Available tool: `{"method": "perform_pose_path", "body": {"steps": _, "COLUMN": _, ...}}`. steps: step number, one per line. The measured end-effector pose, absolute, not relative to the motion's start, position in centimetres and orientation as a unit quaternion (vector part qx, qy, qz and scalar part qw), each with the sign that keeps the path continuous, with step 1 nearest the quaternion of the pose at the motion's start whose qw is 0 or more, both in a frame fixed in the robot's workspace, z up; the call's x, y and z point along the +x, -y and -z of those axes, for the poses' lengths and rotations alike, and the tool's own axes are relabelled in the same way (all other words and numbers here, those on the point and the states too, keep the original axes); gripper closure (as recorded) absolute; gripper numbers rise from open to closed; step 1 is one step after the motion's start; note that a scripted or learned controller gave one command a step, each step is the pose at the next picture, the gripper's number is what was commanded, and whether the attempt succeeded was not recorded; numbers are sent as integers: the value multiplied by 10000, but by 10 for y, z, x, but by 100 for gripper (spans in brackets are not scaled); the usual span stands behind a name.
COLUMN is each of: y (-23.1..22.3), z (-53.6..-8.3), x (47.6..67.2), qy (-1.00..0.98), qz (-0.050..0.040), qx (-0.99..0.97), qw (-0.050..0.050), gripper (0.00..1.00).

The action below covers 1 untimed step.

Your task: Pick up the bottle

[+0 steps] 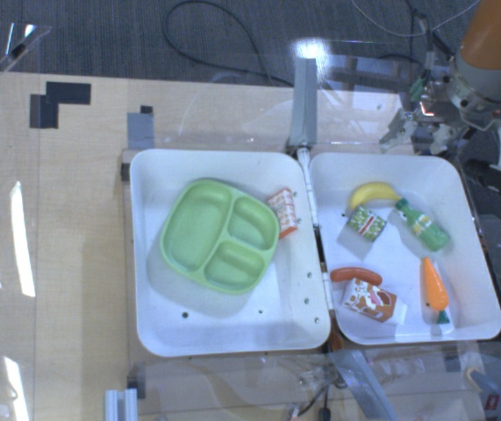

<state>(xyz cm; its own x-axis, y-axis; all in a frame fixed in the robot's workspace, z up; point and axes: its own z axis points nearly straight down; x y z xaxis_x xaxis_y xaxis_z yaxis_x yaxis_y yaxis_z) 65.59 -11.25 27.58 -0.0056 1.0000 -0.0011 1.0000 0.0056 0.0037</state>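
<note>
Bottle (422, 225) lies in my right bin (487, 305), beside the banana (374, 194); claw (417, 130) hovers beyond the rim, grip state unreadable.

Glossy plastic bottle (422, 225); smooth white plastic bins (232, 340).

No legible text on the bottle (422, 225) label or cartons (367, 224)

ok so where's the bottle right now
The green bottle lies in the right bin, near its upper right side in the camera view, just right of the banana and above the carrot.
</note>
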Motion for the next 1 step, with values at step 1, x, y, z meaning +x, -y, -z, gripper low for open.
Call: {"method": "perform_pose_path", "body": {"steps": 1, "y": 143, "z": -187, "x": 559, "qy": -5929, "qz": -9, "qx": 8053, "qw": 2, "gripper": 0}}
